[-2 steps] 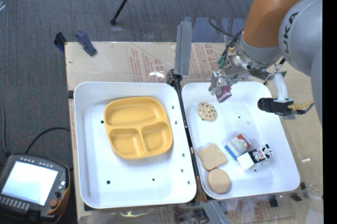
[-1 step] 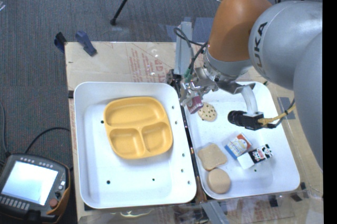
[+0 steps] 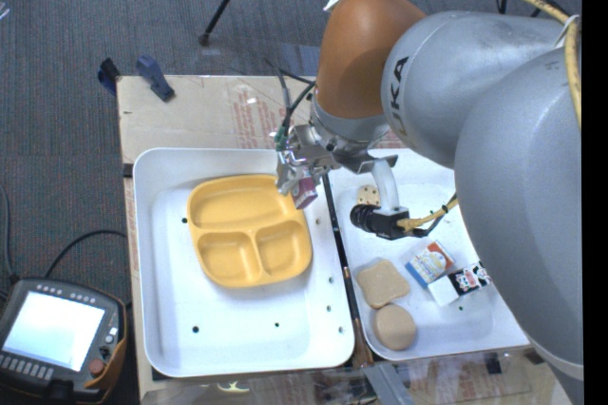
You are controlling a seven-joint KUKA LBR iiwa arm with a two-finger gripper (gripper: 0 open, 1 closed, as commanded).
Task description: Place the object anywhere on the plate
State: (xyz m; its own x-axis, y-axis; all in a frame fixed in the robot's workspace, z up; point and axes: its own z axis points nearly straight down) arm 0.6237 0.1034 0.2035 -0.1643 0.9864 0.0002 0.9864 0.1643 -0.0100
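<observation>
Reaching from the tabletop's right edge, the grey arm's pincer (image 3: pixel 302 173) hangs over the yellow three-compartment plastic plate (image 3: pixel 249 228) in the left white bin (image 3: pixel 152 298), closed on a small pinkish-purple object (image 3: pixel 306 193) at the plate's upper right rim; it seems light, stiff, easily pinched across its sides

The single camera sits above the bench (image 3: pixel 190 113) and looks down at a slant, taking in both white bins side by side: the left bin (image 3: pixel 171 337) with the yellow divided plate (image 3: pixel 249 229) falls near the middle of the frame, the right bin (image 3: pixel 475 327) toward the lower right. The grey arm (image 3: pixel 475 99) enters from the right and looms large, being nearest the lens. Dark carpet (image 3: pixel 95 4) fills the upper part beyond the bench, and a teach pendant (image 3: pixel 59 337) lies at the lower left corner.
</observation>
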